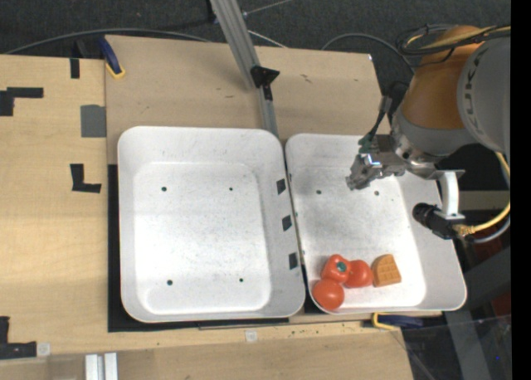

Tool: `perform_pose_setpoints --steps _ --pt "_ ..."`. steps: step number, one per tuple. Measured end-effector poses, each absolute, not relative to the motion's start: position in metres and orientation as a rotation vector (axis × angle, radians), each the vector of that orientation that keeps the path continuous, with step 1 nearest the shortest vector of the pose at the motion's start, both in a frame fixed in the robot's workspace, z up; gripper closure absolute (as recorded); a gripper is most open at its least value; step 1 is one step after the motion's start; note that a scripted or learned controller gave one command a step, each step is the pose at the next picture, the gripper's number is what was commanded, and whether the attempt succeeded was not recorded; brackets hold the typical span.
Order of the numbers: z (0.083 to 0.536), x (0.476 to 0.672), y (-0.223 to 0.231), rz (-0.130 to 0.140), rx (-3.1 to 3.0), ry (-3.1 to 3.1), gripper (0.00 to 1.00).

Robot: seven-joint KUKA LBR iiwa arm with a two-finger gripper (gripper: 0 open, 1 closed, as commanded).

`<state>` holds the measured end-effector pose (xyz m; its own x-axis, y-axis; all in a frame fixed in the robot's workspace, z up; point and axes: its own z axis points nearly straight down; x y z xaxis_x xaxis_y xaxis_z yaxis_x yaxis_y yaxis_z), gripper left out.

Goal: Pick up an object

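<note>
Toys lie at the near edge of the right bin (431,275): a red toy (340,279) made of rounded lumps with a small green spot on top (what it depicts is hard to tell) and, just beside it on the right, a small orange block (386,270) with a ridged face. The two touch or nearly touch. Both rest on the bin's floor close to its front wall, the red toy toward the corner by the divide between the bins.

Well apart from them, over the far part of the same bin, hangs the pincer (362,173), a dark metal cluster at the end of the arm (452,96). Nothing sits between its fingers, and whether it is released or clenched cannot be told from this angle. The arm's orange band and grey casing show at the upper right, with a cable looping behind.

The left bin (133,204) sits edge to edge with the right one; dark clips mark the seam between them. A grey pole (236,26) slants down from the top to the bins' shared far corner. Both bins stand on a wooden worktop (191,80) with black tape marks at its left side.
</note>
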<state>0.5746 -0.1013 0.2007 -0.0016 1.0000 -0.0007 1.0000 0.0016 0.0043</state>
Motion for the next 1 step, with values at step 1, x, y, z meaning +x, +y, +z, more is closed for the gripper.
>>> perform_pose_setpoints --steps 1 --pt "0.2052 0.5682 -0.0390 0.000 2.215 2.232 1.00"
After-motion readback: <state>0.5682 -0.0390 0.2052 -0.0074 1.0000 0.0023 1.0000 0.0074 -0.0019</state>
